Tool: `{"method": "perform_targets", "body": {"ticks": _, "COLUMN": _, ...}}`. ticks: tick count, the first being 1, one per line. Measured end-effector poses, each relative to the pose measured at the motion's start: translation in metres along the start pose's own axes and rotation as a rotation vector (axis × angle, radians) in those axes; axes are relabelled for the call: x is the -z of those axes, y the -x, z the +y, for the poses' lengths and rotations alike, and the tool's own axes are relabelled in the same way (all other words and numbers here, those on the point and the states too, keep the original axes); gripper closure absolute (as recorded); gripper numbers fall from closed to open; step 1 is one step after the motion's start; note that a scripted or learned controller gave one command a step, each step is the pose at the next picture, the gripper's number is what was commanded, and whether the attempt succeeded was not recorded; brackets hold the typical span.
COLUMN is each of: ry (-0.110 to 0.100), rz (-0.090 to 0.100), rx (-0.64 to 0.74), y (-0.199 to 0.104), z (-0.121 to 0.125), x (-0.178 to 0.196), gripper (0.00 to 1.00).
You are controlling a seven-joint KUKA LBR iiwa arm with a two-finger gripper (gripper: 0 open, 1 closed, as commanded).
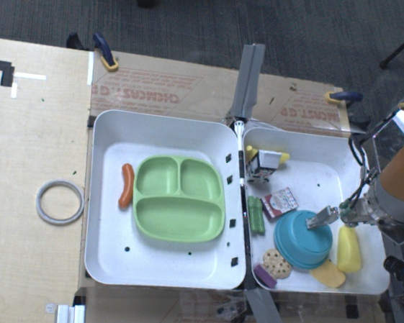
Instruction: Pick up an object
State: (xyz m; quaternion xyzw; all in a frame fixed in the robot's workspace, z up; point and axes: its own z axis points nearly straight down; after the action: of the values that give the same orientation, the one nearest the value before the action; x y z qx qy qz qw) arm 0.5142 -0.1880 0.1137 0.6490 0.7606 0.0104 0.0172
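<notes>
- Gripper [324,219] low in right bin [333,154], over upper right rim of blue bowl [302,239]; fingers' opening not discernible, nothing visibly held.
- Bowl near bin's front edge; yellow object [349,249] just right, cookie [275,262] at front left.
- Green divided plate [180,199] central in left bin [105,182], orange sausage [126,185] beside its left edge.

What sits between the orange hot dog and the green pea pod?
In the camera view, the green divided plate lies between the orange hot dog and the green pea pod, along with the bins' adjoining white walls.
</notes>
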Motion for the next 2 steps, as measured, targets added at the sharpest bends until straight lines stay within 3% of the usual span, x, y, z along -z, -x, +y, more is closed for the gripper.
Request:
{"method": "perform_targets", "body": {"ticks": 1, "ry": 0.008, "rz": -0.013, "rx": 0.301, "y": 0.002, "z": 0.009, "x": 0.001, "gripper": 0.0}}
{"method": "perform_targets", "body": {"ticks": 2, "ry": -0.001, "rz": 0.001, "rx": 0.376, "y": 0.016, "z": 0.019, "x": -0.002, "gripper": 0.0}}
